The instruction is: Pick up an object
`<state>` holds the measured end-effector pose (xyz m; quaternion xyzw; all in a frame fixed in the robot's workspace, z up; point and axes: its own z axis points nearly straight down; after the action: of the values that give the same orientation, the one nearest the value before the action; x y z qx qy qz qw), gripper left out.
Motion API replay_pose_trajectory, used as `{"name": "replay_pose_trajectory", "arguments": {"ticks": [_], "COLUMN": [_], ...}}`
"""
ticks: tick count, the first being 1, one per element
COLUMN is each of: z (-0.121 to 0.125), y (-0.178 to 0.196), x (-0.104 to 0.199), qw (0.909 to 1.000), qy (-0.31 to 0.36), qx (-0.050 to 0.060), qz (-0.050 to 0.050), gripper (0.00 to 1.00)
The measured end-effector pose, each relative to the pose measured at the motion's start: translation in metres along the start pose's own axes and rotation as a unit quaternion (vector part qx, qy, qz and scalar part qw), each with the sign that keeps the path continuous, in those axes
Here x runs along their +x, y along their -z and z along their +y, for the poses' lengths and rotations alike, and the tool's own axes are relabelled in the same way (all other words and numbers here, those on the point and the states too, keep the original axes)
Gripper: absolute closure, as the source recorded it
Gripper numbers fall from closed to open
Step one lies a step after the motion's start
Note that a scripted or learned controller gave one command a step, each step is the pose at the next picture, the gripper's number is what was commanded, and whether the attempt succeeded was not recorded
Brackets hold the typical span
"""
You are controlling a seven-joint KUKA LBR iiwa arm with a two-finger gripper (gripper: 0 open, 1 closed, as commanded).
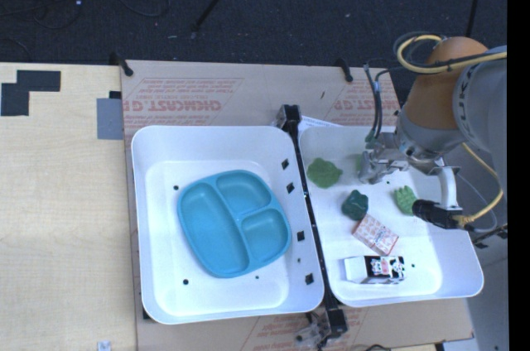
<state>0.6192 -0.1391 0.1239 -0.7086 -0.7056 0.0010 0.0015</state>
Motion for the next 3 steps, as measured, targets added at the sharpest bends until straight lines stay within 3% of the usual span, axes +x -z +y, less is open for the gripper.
{"name": "replay_pose_trajectory", "arguments": {"ticks": [2,3], "z": [0.01,0.01], "y": [0.107,0.133], "x": [-0.005,-0.006], "qw": [1.0,1.0], "qy": [0.003,0.003], "qx": [-0.003,-0.002], "qz": [-0.001,0.0], "gripper": [1.0,1.0]}}
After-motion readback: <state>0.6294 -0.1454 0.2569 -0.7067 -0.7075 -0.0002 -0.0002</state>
